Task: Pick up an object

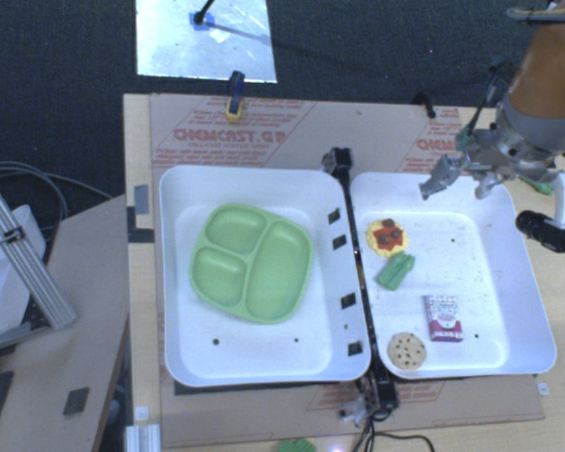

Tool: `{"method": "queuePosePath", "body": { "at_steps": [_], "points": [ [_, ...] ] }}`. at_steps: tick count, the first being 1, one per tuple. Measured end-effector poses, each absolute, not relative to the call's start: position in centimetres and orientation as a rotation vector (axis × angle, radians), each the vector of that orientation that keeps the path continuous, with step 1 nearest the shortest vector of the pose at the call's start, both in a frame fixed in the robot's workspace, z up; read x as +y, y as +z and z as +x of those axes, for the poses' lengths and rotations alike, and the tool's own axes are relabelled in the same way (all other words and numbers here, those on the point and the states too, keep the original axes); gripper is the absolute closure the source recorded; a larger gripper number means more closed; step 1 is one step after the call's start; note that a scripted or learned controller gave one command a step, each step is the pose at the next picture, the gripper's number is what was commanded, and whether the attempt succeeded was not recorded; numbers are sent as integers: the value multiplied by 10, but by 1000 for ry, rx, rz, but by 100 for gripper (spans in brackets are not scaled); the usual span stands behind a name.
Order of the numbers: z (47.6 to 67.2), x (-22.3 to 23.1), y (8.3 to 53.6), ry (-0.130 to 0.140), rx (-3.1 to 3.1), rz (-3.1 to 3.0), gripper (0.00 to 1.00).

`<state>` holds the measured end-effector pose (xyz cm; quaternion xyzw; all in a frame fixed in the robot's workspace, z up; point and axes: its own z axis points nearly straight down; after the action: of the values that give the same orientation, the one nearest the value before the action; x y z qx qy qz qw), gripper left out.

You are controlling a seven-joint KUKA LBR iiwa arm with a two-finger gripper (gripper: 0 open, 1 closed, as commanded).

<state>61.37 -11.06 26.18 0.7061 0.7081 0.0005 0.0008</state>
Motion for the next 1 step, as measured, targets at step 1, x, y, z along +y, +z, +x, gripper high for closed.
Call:
{"method": "queuePosePath", "body": {
  "at_steps": [1],
  "points": [
    [547, -125, 195, -7, 2224, 2229, 0]
  ]
}}
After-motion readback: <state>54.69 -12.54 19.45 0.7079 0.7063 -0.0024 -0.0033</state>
